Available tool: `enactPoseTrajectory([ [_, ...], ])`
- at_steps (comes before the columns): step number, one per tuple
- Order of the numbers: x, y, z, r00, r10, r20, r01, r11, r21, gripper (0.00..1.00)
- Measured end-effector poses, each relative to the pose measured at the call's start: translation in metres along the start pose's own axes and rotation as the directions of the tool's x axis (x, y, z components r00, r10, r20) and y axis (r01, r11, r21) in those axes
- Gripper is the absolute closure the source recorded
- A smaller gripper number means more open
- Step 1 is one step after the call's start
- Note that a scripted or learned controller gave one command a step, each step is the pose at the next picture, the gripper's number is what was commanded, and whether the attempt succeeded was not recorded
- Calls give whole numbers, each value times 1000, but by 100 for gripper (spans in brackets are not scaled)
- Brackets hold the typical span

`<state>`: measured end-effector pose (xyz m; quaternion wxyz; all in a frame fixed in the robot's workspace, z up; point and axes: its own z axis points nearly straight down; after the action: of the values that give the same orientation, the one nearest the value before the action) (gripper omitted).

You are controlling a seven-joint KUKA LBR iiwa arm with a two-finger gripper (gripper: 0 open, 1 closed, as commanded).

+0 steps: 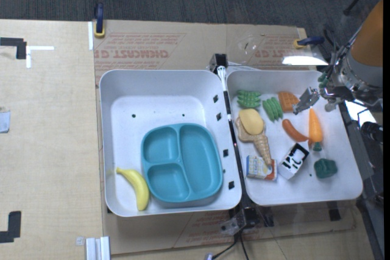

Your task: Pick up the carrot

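One smooth tapered carrot (314, 125) beside tool (312, 98).

Orange carrot (314, 125) with green stub end, lying near-upright in right bin, toward right wall.

The arm (370, 49) comes into the camera view from about three o'clock, high on the right edge. Its orange band shows as a broad rounded mass at roughly two o'clock, with the grey wrist section just beneath it. From the wrist, dark cables and brackets trail upward and toward one o'clock. The claw (306, 100) reaches out from the wrist toward nine o'clock and slightly down, its metallic tip pointing at about eight o'clock. The tip is thin and partly blurred, so the set of its parts cannot be told. Nothing is seen gripped at the tip.
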<state>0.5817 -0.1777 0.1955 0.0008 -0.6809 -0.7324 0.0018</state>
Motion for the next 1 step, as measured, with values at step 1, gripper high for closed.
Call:
enactPoseTrajectory([
  [1, -35, 9, 104, 994, 111, -17, -111, 994, -1, 0],
])
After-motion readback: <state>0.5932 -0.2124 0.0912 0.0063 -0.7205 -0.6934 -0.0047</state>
